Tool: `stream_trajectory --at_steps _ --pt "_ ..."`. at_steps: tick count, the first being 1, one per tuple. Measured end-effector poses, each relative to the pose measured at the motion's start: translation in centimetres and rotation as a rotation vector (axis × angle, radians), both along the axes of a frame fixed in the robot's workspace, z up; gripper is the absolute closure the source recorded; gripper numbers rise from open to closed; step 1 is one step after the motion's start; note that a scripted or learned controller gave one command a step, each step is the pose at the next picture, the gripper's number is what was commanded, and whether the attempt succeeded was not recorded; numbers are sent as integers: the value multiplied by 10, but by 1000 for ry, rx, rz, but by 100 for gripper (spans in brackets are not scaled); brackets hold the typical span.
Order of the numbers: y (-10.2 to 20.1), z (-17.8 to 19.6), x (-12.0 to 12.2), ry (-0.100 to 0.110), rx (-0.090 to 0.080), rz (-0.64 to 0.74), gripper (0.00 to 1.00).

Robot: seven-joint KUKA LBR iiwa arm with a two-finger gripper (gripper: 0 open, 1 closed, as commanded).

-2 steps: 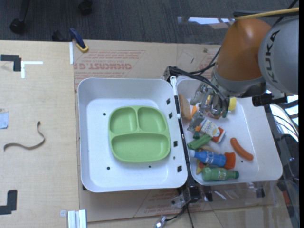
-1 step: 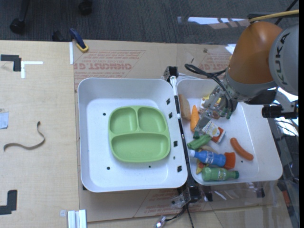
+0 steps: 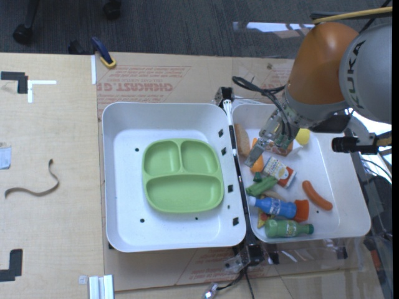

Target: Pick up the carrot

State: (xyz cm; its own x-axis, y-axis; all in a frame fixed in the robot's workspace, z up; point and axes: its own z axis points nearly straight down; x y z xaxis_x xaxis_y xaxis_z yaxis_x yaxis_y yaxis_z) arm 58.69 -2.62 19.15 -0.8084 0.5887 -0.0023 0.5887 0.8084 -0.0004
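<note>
pale wood bench (image 3: pixel 43 242), cardboard sheet (image 3: pixel 156 83) under bins — dark carpet (image 3: pixel 187 17) beyond

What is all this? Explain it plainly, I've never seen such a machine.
It is a robot arm, grey with an orange band, reaching in from the right. One fixed camera looks down at a slant on a bench with two white bins. The left bin holds a green divided plate. The right bin holds toy food: a carrot by its left wall, a sausage, a blue bottle and a green bottle. The gripper hangs low, near the carrot. Whether it holds anything is unclear.
</note>
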Motion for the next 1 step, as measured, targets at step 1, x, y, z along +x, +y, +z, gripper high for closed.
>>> stream_trajectory --at_steps 1 --pt "-2 -1 -20 3 0 -232 0"
